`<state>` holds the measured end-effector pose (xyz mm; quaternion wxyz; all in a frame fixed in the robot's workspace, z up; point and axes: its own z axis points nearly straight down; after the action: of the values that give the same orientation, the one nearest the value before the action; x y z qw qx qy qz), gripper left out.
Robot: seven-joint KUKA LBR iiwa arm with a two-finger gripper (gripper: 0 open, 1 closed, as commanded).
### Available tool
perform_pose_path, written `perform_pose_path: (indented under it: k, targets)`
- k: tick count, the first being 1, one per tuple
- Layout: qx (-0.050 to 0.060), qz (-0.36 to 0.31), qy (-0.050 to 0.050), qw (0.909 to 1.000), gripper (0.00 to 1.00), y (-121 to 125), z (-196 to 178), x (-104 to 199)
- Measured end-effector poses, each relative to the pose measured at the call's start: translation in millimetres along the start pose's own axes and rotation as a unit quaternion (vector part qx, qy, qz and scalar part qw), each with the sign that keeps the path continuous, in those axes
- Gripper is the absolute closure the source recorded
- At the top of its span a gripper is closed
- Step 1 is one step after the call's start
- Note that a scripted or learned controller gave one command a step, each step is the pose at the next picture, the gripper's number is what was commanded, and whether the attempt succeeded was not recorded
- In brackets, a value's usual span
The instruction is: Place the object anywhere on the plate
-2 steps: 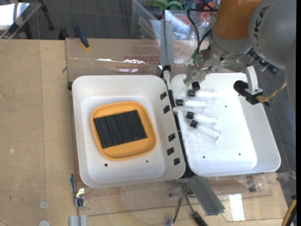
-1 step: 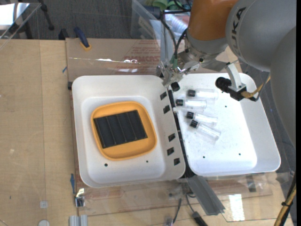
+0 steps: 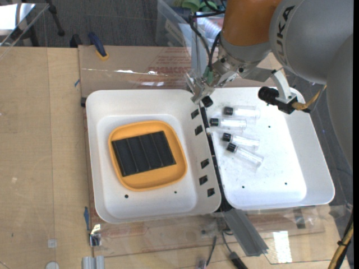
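Observation:
An orange plate (image 3: 119, 175) sits in the left white bin (image 3: 98, 116). A black ribbed rectangular slab (image 3: 143, 152) lies flat across the plate's middle. Several clear tubes with black caps (image 3: 241, 150) lie in the near-left part of the right bin (image 3: 303, 150). My gripper (image 3: 198, 89) hangs over the far end of the divider between the two bins, above and left of the tubes. A small black piece (image 3: 206, 101) sits just under its tip; I cannot tell whether it is held.
Small black clips (image 3: 198, 130) line the divider between the bins. A clear storage tub (image 3: 179, 10) with mixed items stands behind the bins. The arm's bulk covers the far right. Bare wooden bench (image 3: 39, 150) extends to the left.

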<state>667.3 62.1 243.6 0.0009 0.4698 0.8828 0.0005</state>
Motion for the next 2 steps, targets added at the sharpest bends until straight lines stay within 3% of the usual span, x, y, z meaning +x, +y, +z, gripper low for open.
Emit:
perform_pose_path:
  k: [1, 2]
  targets:
    - [0.000, -0.024, 0.000, 0.9997, 1.00, 19.9, 1.5, 29.5]
    - [0.000, -0.091, 0.000, 0.9959, 1.00, 25.7, -0.4, 37.6]
